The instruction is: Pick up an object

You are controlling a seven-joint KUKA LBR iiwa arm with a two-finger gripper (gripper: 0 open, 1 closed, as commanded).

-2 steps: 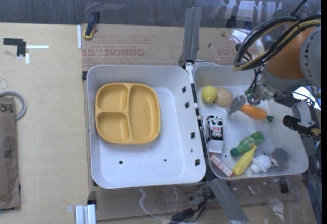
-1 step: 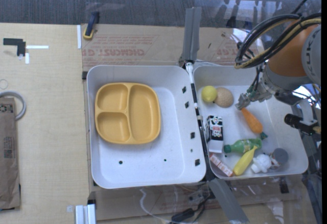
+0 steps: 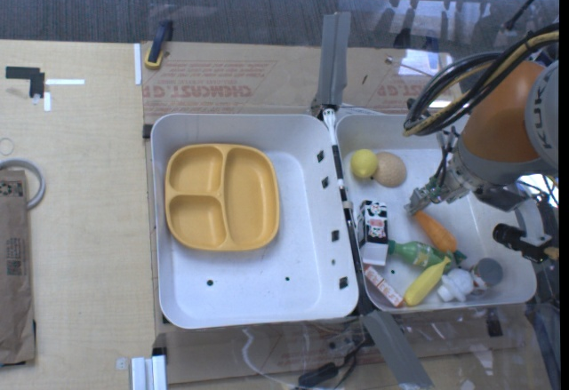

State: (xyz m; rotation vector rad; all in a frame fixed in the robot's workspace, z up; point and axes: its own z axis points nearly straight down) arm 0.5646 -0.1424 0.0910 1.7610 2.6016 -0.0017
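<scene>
While the carrot [image 3: 436,232] lies unlifted in the right bin [image 3: 511,290], we see the gripper [image 3: 429,197] poised just above its upper end; whether its fingers are apart, we cannot tell. The pick remains undone.
</scene>
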